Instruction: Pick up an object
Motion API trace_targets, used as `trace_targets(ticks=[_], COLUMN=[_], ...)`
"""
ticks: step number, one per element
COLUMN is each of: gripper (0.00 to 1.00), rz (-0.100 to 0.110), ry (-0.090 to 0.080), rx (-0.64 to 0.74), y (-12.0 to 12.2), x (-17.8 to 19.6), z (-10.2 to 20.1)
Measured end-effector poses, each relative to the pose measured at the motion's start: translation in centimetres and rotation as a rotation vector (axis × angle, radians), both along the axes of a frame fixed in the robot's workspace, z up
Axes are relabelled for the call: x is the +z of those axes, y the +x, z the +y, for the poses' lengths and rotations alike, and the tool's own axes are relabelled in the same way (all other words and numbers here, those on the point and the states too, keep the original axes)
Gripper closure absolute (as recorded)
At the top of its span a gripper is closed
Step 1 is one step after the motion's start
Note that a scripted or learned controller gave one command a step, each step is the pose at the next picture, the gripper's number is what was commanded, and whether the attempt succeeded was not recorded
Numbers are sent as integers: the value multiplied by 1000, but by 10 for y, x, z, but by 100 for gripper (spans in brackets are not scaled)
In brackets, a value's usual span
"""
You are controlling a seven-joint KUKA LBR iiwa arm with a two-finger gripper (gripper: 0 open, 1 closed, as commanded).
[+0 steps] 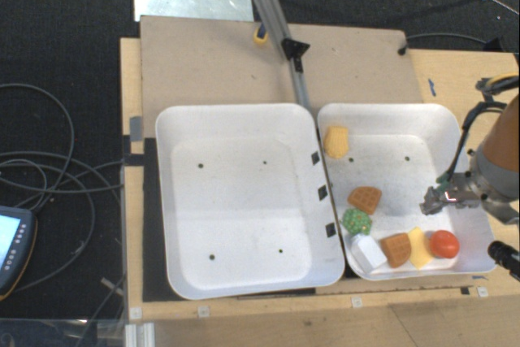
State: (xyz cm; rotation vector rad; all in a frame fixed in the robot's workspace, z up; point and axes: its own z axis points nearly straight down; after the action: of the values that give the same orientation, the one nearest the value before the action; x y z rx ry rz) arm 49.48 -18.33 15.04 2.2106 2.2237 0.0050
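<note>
The tan wooden surface (211, 61) carries two shallow white bins side by side: the left white bin (244, 199) lies well away from the jaws, while the right white bin (390, 126) sits under them and holds every loose item. The grey arm with its orange band (500, 154) reaches in from the right edge, and the two-finger gripper (443, 197) hangs over the right-hand part of that bin; whether the jaws are open or shut I cannot tell, and nothing shows between them. No single target is named, so any item would serve. Nearest is the round red ball-like object (444, 243), just below the jaws, pressed against a yellow wedge (418, 248) and a brown toast-like block (396, 249), with a white flat block (368, 253) further left. A brown waffle-shaped piece (365, 198) lies level with the jaws to the left, a small green knobbly item (356, 220) just beneath it, and a yellow rounded lump (336, 142) is up and far left. The likely trouble is the crowding along the bin's near wall: closing on the red object could nudge its neighbours or catch the rim, and a round shape may squirt out of the grip.
</note>
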Motion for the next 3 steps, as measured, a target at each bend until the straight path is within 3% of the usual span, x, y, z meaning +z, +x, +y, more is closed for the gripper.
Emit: trace_targets(ticks=[2,3], gripper=[100,100], rz=[-2,3], ry=[0,3], rx=[2,5], y=[5,29], x=[115,103], z=[14,59])
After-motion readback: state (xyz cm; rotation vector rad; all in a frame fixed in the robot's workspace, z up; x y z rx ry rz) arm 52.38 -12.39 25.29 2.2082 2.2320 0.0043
